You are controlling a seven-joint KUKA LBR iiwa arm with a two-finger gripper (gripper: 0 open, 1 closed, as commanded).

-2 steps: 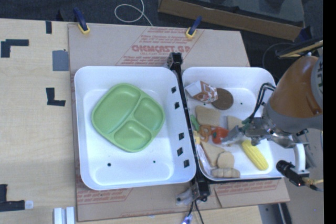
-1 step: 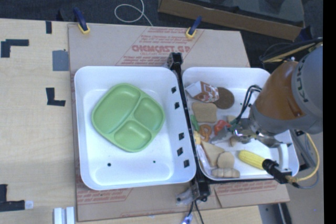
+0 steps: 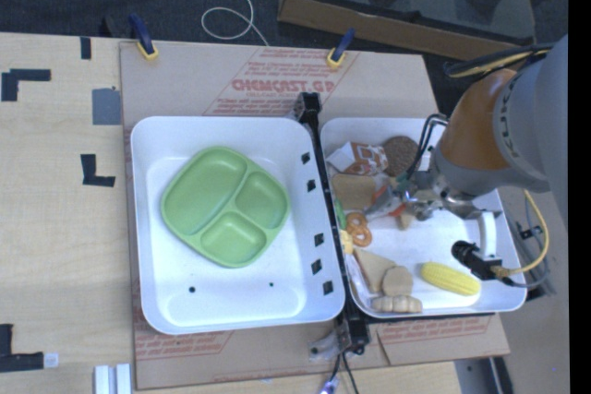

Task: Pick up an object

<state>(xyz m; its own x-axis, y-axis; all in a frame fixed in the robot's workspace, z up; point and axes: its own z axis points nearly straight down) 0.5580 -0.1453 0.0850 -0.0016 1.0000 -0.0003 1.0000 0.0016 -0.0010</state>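
Down in the right bin (image 3: 499, 295) we see the gripper (image 3: 404, 198) lowered among a huddle of toy food at about ten o'clock of that bin, yet we cannot tell whether it grips anything. Around it we find a pretzel (image 3: 357, 231) at its eight o'clock, a brown cookie (image 3: 401, 152) at its twelve o'clock, and a yellow corn cob (image 3: 451, 278) well apart at its five o'clock, near the bin's front rim. Over in the left bin (image 3: 148, 198) we see a green divided plate (image 3: 224, 206) lying flat, around nine o'clock from the gripper
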